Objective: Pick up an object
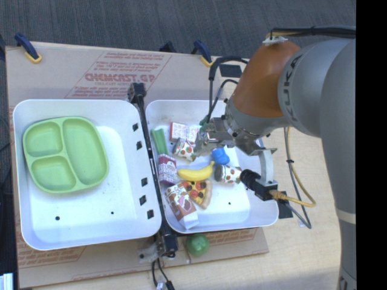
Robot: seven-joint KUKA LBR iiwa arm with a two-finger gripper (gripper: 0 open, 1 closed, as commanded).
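The right bin (242,213) holds a heap of toy food. A yellow banana (196,173) lies in the middle with a blue piece (220,156) just above it. A pizza slice (200,193) and a red-and-white carton (180,203) lie nearer the front. A green stick (159,142) lies along the left wall, beside small cartons (179,130) and a strawberry (186,153). My gripper (205,136) hangs low over the back of the heap, right of the small cartons and just above the blue piece. The grey arm with its orange band (266,83) hides the bin's back right.
The left bin (78,222) holds a green divided plate (65,154). A green ball (196,244) lies outside the bins at the front edge. Black clips (138,92) join the bins. Cables (296,192) trail on the right.
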